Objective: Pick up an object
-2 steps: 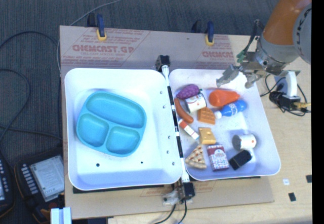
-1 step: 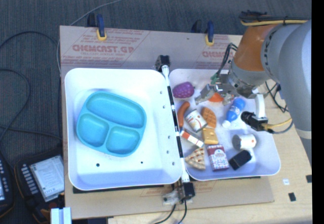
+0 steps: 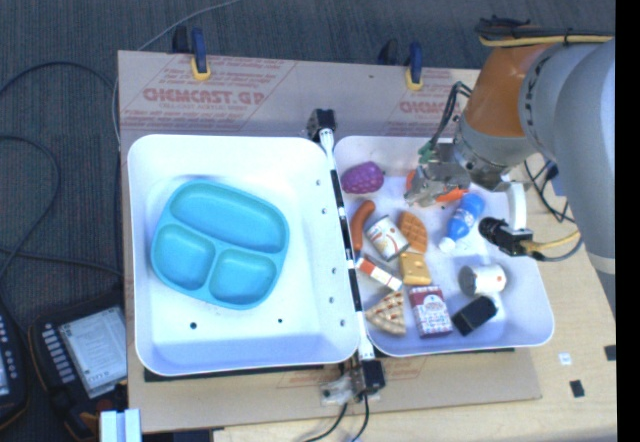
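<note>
Gripper point(image 3: 432, 186), fingers indistinct, opening cannot be told, lowered into the right bin point(image 3: 530, 330) over a partly hidden orange object point(image 3: 452, 196), beside the blue bottle point(image 3: 464, 217); arm enters from right.

Your bench point(image 3: 250, 100) is a tan printed board, held by two blue-and-yellow clamps point(image 3: 200, 54) on its far edge. Directly on it, two shallow white bins sit touching side by side: the left bin point(image 3: 160, 155) and the right bin point(image 3: 530, 315).
</note>
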Robot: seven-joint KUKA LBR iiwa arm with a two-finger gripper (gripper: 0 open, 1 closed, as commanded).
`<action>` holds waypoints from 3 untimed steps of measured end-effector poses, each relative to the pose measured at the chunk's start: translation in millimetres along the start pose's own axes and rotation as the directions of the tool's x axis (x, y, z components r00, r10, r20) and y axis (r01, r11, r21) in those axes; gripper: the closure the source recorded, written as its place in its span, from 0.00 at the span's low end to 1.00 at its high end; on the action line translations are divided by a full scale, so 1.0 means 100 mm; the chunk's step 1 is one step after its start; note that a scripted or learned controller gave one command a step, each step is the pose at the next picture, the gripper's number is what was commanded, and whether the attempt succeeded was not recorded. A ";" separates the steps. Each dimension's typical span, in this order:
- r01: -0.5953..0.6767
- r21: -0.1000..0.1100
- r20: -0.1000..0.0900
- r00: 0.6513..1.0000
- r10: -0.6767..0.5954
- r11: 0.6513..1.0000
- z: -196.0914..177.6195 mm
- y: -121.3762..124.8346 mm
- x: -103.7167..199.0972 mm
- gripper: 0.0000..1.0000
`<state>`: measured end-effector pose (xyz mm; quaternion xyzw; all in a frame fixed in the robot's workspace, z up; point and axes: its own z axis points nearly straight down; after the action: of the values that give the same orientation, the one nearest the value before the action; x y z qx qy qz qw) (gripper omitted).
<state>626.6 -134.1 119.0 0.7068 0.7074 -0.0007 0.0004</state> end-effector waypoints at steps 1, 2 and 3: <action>0.000 0.000 0.000 1.000 0.000 1.000 0.00 0.00 0.00 0.00; 0.000 -0.001 0.001 1.000 0.000 1.000 -0.10 0.00 0.00 1.00; 0.000 0.000 0.001 1.000 0.000 1.000 -0.10 0.00 0.00 0.00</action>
<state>626.6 -134.3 128.6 0.7069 0.7073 -0.0009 0.0007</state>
